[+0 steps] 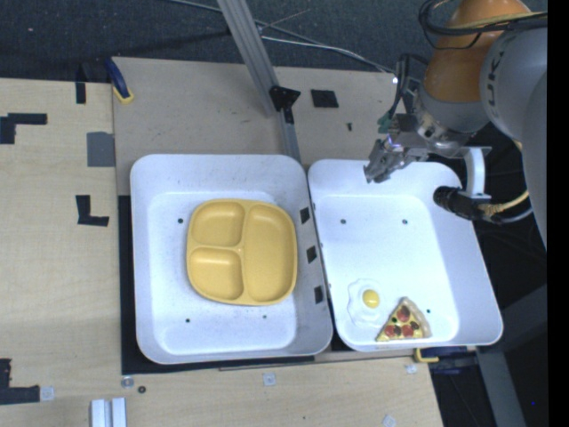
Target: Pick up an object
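Two shallow white bins sit side by side on the bench, rims nearly touching along the centre seam. The left bin (151, 238) holds a yellow divided plate (241, 251), smooth moulded plastic with three compartments and rounded corners, lying flat near the middle with bare floor on all sides. The right bin (462, 265) holds two small items at its near edge: a fried egg toy (364, 302), white with a yellow yolk, and a pizza slice toy (404, 321), triangular with red spots, just beside the egg and close to the front rim. The rest of that floor is open. The gripper (379, 169) hangs over the far left corner of the right bin, well apart from both toys; nothing shows between its tips, and whether they are open or closed cannot be told
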You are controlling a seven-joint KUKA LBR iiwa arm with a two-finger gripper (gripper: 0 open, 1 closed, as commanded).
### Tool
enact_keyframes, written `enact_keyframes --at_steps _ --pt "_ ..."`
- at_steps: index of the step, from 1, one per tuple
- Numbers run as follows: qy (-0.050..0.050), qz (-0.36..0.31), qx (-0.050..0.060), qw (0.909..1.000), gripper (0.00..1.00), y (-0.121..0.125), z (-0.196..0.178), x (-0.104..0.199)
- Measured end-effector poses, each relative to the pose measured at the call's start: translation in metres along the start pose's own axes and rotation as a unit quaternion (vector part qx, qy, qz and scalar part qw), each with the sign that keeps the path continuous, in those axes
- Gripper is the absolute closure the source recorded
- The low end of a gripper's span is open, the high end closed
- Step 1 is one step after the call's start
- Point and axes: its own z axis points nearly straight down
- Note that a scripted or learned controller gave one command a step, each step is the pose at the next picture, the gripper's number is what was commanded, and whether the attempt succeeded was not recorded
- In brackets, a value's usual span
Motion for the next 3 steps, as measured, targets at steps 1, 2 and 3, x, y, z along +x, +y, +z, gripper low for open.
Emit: enact_keyframes --at_steps 1,2,3 --pt "0.000 0.001 0.001 1.0000 1.00 -0.011 0.010 0.048" --pt "-0.001 0.001 0.001 1.0000 1.00 -0.024 0.018 0.099" --pt "0.000 0.000 0.001 1.0000 1.00 -0.023 0.026 0.150"
